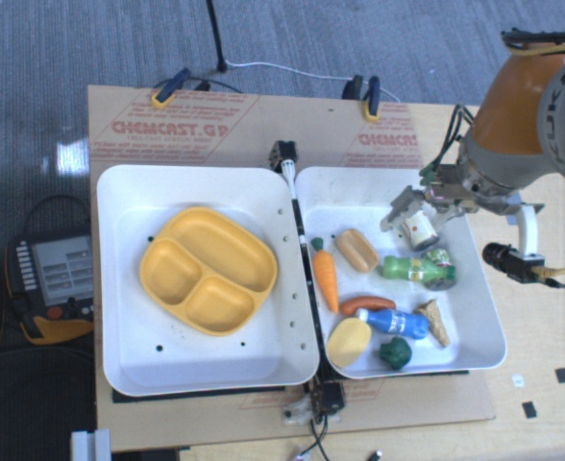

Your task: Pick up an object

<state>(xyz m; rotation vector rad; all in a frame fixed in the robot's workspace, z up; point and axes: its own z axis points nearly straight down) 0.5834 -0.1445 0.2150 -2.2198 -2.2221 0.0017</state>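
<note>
While the pincer [412,221] hangs over the right bin [475,353] on the counter [110,104], a small white object [419,229] sits right at its tips, seemingly between the fingers, though I cannot tell whether they clench it. A green bottle [417,270] lies just below. The arm's upper part is cut off at the frame's right.
</note>
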